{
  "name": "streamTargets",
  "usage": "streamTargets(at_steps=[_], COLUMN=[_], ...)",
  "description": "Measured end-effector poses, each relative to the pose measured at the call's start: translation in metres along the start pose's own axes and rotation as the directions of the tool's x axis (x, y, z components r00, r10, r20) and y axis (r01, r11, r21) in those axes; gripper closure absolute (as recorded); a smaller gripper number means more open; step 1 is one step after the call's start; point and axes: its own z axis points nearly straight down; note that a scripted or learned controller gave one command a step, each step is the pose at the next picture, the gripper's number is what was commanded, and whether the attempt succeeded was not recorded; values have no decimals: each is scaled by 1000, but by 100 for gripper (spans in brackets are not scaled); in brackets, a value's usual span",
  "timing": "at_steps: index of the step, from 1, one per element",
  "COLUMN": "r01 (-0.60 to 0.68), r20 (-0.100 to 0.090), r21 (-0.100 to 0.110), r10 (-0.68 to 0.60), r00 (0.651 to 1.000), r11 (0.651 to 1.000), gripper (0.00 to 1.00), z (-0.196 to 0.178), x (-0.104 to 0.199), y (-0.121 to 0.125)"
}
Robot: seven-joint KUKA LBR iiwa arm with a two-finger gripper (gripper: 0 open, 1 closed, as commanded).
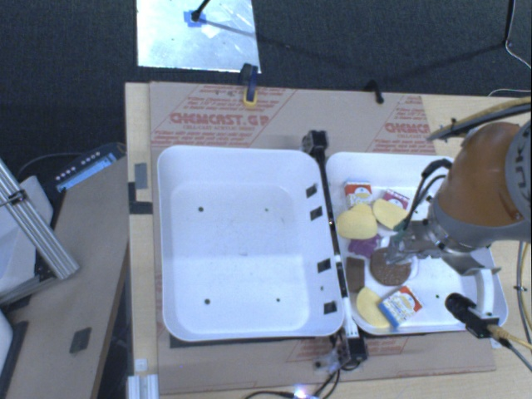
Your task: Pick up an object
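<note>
**A:** While the left bin [241,239] holds nothing to grasp, what is in the right bin [420,166]?

**B:** Going rightward: a dark brown block [355,273] by the divider, a yellow heart-shaped piece [357,222], a small red-and-white carton [357,193] above it, a second yellow piece [388,214], a brown disc [389,269], and lower down a yellow round [367,305] with a blue-and-red packet [400,305] lying against it.

**A:** And the gripper [402,246]?

**B:** It hangs just over the disc's upper edge. I cannot tell how it is set.

**A:** What could spoil the pick?

**B:** The disc looks flat and low, so I judge it could slip free. The yellow pieces sit close, so a descent could nudge them or catch two things.
</note>
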Motion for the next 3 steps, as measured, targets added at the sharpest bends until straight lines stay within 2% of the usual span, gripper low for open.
streamTargets(at_steps=[1,2,3], r01=[1,15,10], r20=[0,-3,-1], r21=[3,-7,-10], r10=[-1,-15,-10], r00=[1000,1000,1000], r11=[1000,1000,1000], gripper=[100,100,100], z=[30,-27,-72], x=[-8,91,128], y=[-6,20,77])
